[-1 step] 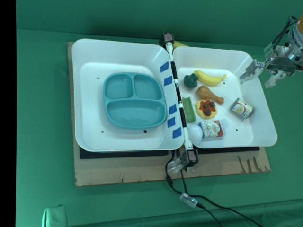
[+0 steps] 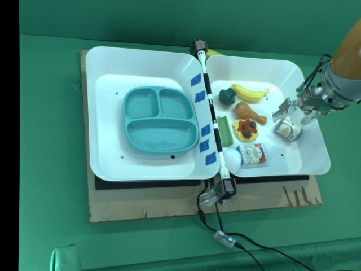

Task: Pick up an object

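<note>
Two white bins side by side on cardboard over green cloth: left bin (image 2: 107, 66) holding one teal divided plate (image 2: 161, 120) with three compartments; right bin (image 2: 316, 157) holding seven items. Counted in the right bin: one banana (image 2: 250, 92), one dark green broccoli piece (image 2: 227, 96), one brown chicken drumstick (image 2: 249, 112), one green stalk (image 2: 225, 131) lying along the centre divider, one small pizza-like round (image 2: 246, 130) with red and dark toppings, one white carton (image 2: 248, 154) with a coloured label, one small can (image 2: 288, 130) tilted on its side. Print on the carton and can labels too small to read; no brand legible. Five blue tape squares (image 2: 203, 130) counted along the divider. Gripper (image 2: 294, 113) directly above the can, fingers apart, one on either side of the can's upper end, nothing clamped between them. Arm (image 2: 347, 66) entering from the right, orange band above grey wrist.
</note>
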{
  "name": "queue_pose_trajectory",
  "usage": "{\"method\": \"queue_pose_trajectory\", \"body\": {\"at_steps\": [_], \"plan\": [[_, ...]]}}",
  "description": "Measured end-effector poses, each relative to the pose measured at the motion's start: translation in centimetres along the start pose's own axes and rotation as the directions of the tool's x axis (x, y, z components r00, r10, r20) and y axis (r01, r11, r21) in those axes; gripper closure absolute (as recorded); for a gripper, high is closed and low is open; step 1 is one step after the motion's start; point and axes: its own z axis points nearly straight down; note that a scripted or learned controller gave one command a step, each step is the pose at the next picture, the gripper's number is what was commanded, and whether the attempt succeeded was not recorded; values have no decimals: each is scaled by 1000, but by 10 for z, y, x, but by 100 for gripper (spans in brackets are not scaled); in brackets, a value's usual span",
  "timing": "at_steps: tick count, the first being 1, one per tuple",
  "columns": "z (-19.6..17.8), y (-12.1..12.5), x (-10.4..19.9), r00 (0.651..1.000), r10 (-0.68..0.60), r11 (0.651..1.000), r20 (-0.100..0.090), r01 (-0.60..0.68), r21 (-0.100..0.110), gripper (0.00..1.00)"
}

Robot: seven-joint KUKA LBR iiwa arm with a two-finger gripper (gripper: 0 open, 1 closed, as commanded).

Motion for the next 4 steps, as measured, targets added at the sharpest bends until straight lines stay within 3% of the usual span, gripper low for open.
{"method": "queue_pose_trajectory", "body": {"at_steps": [1,2,3,4], "plan": [[68,15,-1,1000,0,1000,3,0,-11,0],[51,18,-5,1000,7,1000,13,-7,-27,100],[51,18,-5,1000,7,1000,13,-7,-27,0],[69,81,49,1000,-5,1000,3,5,-13,0]]}}
